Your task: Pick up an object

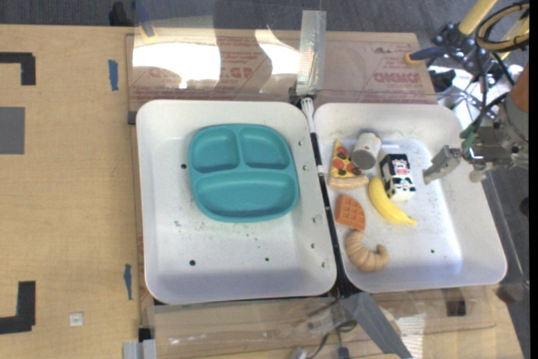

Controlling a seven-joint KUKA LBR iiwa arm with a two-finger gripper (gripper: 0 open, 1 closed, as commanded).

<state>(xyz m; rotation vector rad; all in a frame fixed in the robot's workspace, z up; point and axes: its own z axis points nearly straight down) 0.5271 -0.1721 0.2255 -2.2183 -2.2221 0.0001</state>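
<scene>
Two white bins are seen side by side on the bench. The left bin (160,206) is occupied by a teal divided tray (244,172), lying flat near the bin's middle, three compartments visible.

The right bin (454,248) holds a cluster of small items, all toward its left half. A pizza slice toy (342,165) is placed by the divider, upper left. A grey-white cup (366,150) is lying just beside it, touching or nearly so. A small black and white carton (397,176) is set right of the cup. A yellow banana (388,203) is laid diagonally below the carton, its upper end just beside it. An orange waffle piece (351,212) is found left of the banana, close by. A tan croissant (366,251) is positioned lowest in the group, below the waffle.

The gripper (440,165) is seen over the right bin's right part, reaching in from the right edge, well apart from the carton and banana. One grey finger (438,166) is made out, slanted down-left; whether the claw is apart or together cannot be told at this angle. Nothing is seen between the fingers. No item is lifted; all are resting on the bin floor
</scene>
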